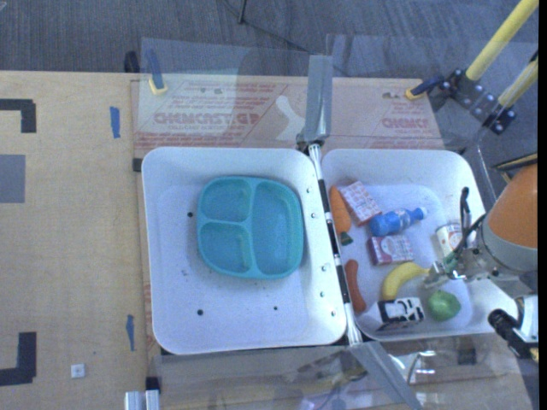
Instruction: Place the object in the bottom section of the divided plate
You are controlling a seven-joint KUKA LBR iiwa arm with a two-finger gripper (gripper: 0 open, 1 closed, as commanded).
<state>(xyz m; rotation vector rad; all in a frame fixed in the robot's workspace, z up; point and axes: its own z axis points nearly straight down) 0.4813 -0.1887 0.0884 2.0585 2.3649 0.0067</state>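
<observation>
A teal divided plate (251,227) lies in the left bin (167,314), with two small sections on its left and one long section on its right. Nothing rests on the plate. My gripper (449,272) is low in the right bin (402,165), near its right wall. It hangs just above a green round fruit (443,304) and just right of a yellow banana (402,277). I see nothing clearly held in it. The arm's orange band (520,207) is at the right edge.
The right bin also holds an orange carrot (340,211), a red-and-white packet (361,201), a blue bottle (395,221), a small red box (391,248), a red sausage-like stick (354,284), a black-and-white object (400,311) and a pale can (447,238). A metal divider (317,109) separates the bins.
</observation>
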